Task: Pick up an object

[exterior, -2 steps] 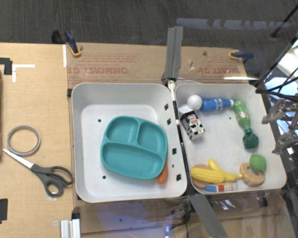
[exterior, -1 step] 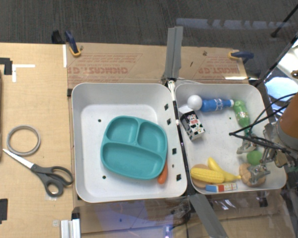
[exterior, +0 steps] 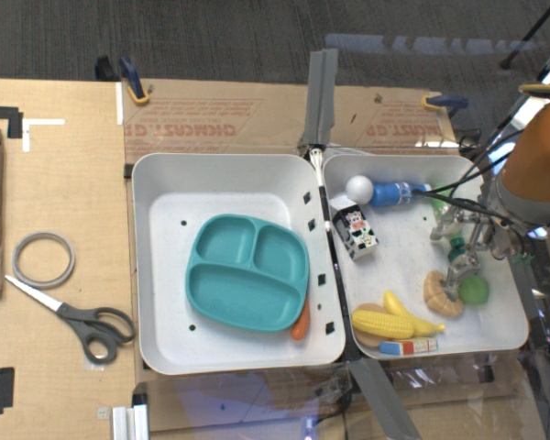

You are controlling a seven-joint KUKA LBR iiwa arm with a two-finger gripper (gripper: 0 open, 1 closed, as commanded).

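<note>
My gripper (exterior: 460, 262) hangs low over the right side of the right bin (exterior: 403, 246), reaching in from the right. Just below it lie a tan pastry-like toy (exterior: 437, 295) and a green ball (exterior: 476, 290); whether it touches either I cannot tell. A small green piece (exterior: 440, 206) lies to its upper left. Also in this bin are a blue bottle with a white cap (exterior: 382, 192), a black-and-white box (exterior: 356, 231), a yellow banana (exterior: 405, 312), a corn cob (exterior: 378, 323) and a small red-and-blue box (exterior: 408, 346).
The left bin (exterior: 156, 264) holds a teal divided plate (exterior: 248, 273) with an orange carrot (exterior: 301, 322) at its lower right edge. Scissors (exterior: 78, 319) and a tape roll (exterior: 43, 258) lie on the bench at left. Black cables (exterior: 467, 177) run across the right bin's far corner.
</note>
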